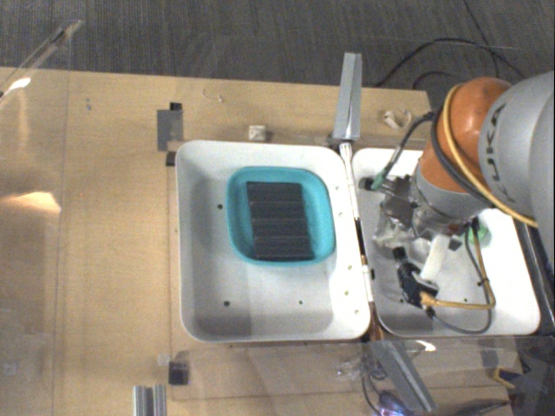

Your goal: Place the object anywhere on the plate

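A turquoise plate (323,211) with rounded corners lies in the upper middle of the left bin (204,293). A dark grey ribbed rectangle (278,221) covers its middle; I cannot tell whether this is a separate thing or the plate's own surface. My gripper (388,232) hangs low over the left part of the right bin (512,315), just right of the wall between the bins. The wrist hides what is under it. A small green thing (481,230) peeks out at the arm's right side in the right bin.
A grey metal bar (349,102) stands at the back where the two bins meet. Small black blocks (173,121) sit on the wooden bench by the left bin's corners. A black cable loops across the right bin's floor (460,323).
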`<state>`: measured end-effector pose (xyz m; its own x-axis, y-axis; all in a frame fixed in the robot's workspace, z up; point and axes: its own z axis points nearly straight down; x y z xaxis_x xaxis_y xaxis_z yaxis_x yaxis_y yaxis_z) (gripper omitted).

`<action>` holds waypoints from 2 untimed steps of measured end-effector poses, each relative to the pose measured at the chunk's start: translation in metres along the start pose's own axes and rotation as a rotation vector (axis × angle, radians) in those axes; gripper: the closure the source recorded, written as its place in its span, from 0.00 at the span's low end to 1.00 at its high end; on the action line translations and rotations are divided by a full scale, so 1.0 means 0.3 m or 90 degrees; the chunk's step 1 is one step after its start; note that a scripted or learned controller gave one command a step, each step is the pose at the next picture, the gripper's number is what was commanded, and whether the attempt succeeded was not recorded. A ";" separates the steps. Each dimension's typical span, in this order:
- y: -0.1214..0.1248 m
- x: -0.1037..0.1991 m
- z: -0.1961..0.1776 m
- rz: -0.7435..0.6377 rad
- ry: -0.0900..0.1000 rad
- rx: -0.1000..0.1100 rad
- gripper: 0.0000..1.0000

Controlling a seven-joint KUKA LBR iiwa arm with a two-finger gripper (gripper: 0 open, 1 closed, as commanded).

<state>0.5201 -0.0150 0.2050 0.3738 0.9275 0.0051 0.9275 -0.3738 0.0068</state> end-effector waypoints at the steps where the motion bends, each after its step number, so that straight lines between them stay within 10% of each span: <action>1: 0.000 0.000 0.000 0.000 0.000 0.000 0.00; 2: 0.004 0.007 -0.034 -0.004 0.001 -0.001 1.00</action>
<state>0.5218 -0.0136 0.2152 0.3677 0.9299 0.0067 0.9299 -0.3677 0.0087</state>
